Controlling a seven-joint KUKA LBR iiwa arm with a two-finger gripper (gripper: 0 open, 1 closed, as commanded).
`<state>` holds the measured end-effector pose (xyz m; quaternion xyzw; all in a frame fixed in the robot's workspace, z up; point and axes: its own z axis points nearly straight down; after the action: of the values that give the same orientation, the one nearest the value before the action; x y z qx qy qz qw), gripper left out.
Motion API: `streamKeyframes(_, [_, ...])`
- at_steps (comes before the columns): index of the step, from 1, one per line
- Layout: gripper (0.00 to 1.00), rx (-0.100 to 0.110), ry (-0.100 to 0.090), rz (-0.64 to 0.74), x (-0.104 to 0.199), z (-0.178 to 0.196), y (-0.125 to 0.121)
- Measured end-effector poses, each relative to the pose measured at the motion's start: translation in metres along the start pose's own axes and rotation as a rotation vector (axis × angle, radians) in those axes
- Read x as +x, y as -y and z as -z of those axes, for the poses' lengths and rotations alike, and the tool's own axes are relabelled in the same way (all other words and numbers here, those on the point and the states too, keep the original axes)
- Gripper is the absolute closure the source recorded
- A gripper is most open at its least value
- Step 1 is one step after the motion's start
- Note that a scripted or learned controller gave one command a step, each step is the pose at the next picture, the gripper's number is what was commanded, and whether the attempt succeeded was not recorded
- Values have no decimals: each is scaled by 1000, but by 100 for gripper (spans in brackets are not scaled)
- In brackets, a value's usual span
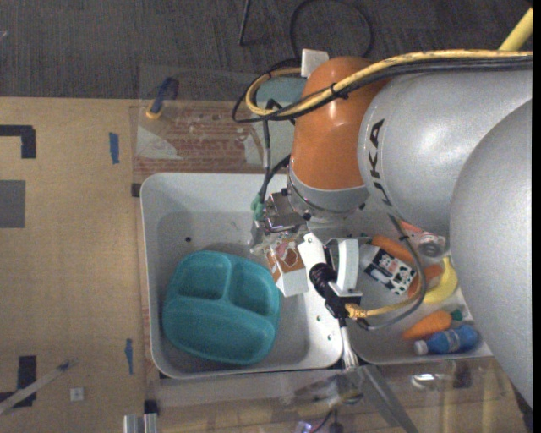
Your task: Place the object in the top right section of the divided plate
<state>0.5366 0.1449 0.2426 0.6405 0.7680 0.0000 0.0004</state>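
Wooden bench (68, 279) at frame left | white bin (161, 220) mid-frame holds teal divided plate (221, 307), lower left of centre | gripper (283, 254) just off plate's upper-right edge, grip state unclear | carrot (427, 324), banana (444, 283), blue bottle (448, 341) in right bin.

A pale wooden surface (68, 279) spreads across the left and middle of the scene, marked with strips of blue tape (113, 148) and black squared markings (19, 139) toward its left side. Beyond its far edge lies dark grey carpeted floor (127, 42), where thin black cables (334, 21) loop. A reddish, brick-patterned sheet (207, 135) under clear plastic rests on the surface near the far edge, with a yellow-and-blue clamp (161, 95) at its corner. Even overhead light falls throughout, casting soft shadows.
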Motion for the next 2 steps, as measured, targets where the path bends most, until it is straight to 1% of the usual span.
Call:
streamKeyframes(1, [0, 1, 0, 0, 0, 0, 0])
streamKeyframes(2, [0, 0, 1, -181, 4, 5, -5])
